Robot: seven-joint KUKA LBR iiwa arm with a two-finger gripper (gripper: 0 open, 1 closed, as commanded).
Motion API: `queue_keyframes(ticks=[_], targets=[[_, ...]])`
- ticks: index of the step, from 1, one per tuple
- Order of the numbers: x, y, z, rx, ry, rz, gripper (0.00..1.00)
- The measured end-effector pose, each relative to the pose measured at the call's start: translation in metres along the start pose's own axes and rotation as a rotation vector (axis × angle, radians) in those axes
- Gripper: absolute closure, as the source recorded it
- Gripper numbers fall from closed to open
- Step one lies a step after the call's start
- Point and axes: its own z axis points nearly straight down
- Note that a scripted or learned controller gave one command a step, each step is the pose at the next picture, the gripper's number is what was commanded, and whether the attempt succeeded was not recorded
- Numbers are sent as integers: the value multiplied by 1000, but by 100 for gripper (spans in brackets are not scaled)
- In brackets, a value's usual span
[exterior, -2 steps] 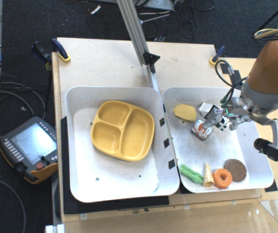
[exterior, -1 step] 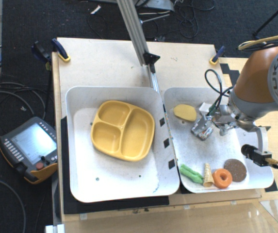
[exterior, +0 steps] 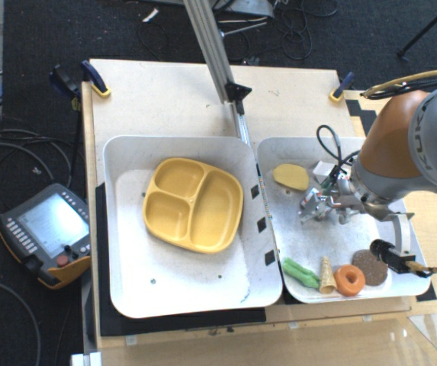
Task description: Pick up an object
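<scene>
Dark floor with cables around a pale wooden bench (exterior: 165, 90) carrying two shallow white bins. Left bin (exterior: 126, 280) holds a yellow divided plate (exterior: 194, 204), well apart from the action. Arm (exterior: 405, 139) reaches into the right bin (exterior: 294, 239); gripper (exterior: 315, 204) sits low over the bin floor, just beside a flat yellow piece (exterior: 291, 177) near the far wall. Fingers: can't tell if spread or closed, too small and cluttered. Nothing visibly between them. Other candidates sit along the near edge: brown disc (exterior: 370, 266), orange ring (exterior: 349, 279), green pod (exterior: 300, 273), cone (exterior: 326, 274), all untouched. Judgement: pick not done; no object lifted. Grasp, close and lift are all left.
</scene>
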Motion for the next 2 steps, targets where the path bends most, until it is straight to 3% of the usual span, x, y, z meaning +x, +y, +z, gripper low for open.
queue_keyframes(ticks=[1, 2], targets=[[0, 0, 22, -4, 0, -1, 0], [0, 1, 11, -7, 0, -1, 100]])
